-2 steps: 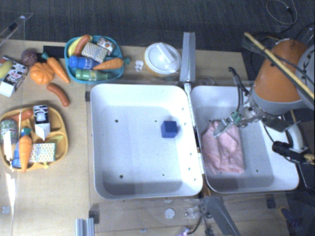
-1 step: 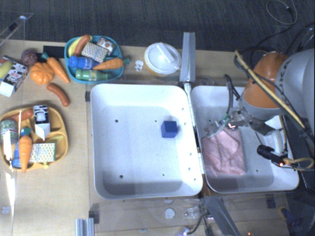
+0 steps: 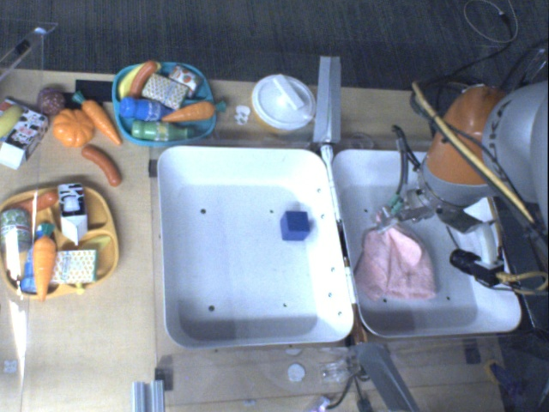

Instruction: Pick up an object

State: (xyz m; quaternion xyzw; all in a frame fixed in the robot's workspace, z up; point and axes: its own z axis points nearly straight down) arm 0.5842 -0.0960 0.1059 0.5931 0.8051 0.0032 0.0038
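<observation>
pink cloth (image 3: 395, 264): nearest item, crumpled heap in the right bin (image 3: 480, 316), low and soft, top edge bunched up toward the arm. I take this as the target for the pick.
end effector (image 3: 393, 217): sits right at the cloth's upper edge, touching or just above it, I can't say which. Can't tell if it's spread or pressed together, too small and cluttered by cables. No cloth visibly pinched, so I'm not counting it as held.
step in hand: my read is descent onto the cloth, grasp not confirmed.
how I'd do it well: come straight down on the bunched ridge rather than the flat part, so there's a fold to bite. Go deep enough to catch fabric, stop short of the bin floor. Close fully, then lift slowly and check the cloth rises.
risk: thin pinch slips off on the lift; the nearby bin wall could snag the wrist.
blue block (image 3: 295, 225): alone in the middle of the left bin (image 3: 214, 316), well apart from the arm. Rigid fallback target.
arm (image 3: 515, 144): reaches in from the right, orange band above the wrist.
far side: toy food and a white lid on the worktop (image 3: 129, 350) beyond the bins, not needed.
</observation>
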